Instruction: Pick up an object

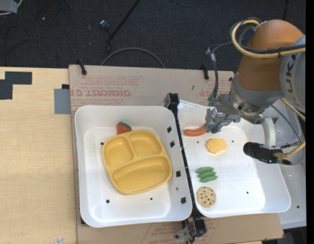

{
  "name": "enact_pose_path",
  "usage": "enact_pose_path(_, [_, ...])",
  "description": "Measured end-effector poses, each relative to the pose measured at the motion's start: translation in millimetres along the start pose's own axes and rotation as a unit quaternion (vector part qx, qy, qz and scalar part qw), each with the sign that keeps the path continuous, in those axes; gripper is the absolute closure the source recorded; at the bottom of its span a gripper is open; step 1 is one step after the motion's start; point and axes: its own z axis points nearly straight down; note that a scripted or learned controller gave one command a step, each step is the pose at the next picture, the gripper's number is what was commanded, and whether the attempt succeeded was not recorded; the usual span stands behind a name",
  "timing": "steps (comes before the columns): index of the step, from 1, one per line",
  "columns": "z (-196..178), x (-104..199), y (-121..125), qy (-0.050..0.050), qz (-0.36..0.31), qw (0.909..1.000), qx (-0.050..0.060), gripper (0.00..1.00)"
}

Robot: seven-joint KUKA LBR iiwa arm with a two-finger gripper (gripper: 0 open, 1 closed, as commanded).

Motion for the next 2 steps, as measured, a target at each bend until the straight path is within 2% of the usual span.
enact_pose_path(2, [31,104,-55,0.0,-0.001,1.0,0.002,1.0])
